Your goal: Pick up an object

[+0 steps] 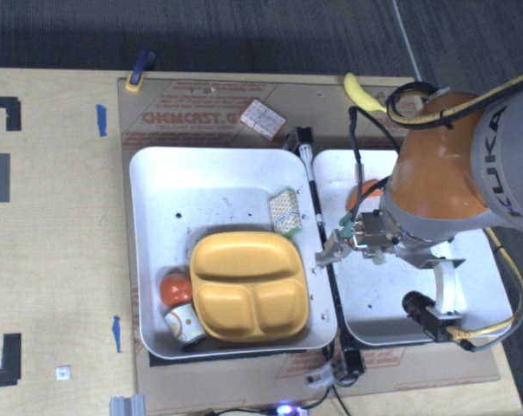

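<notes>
Gripper (337, 243): over the rim between both bins; fingers too small to judge.
Yellow tray (248, 284): left bin (157, 232), near side, hiding part of a red-and-white object (179, 306).
Patterned packet (285, 211): just beyond it.

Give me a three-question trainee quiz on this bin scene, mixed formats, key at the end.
1. True or false: the yellow tray lies in the right bin.
2. Which lies closest to the tray's left edge? A) red ball B) patterned packet C) blue clip
3. Fill in: the arm hangs over the ___ bin.

Key: 1 false, it lies in the left bin; 2 A; 3 right.
</notes>
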`<state>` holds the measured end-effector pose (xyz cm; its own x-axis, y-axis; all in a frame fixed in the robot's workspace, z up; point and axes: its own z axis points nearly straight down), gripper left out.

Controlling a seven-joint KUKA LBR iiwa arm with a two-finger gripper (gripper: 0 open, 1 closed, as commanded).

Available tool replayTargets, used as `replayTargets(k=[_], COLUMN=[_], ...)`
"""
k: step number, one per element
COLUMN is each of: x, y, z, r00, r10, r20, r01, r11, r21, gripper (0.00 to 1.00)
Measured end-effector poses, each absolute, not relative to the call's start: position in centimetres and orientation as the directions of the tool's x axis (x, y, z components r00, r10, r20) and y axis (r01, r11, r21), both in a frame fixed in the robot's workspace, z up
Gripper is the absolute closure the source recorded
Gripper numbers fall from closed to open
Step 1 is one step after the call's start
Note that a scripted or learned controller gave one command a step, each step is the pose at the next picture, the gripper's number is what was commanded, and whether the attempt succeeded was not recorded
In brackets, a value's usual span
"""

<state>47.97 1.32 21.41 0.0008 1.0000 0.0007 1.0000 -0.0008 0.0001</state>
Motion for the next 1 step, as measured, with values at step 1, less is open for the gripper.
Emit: replayTargets(k=[1], x=[47.97], y=[1.32], z=[21.41], r00=[0.001], r10=[1.000], r20=[0.001], r01=[1.000], r11=[-0.001], r21=[0.000], gripper=[0.00])
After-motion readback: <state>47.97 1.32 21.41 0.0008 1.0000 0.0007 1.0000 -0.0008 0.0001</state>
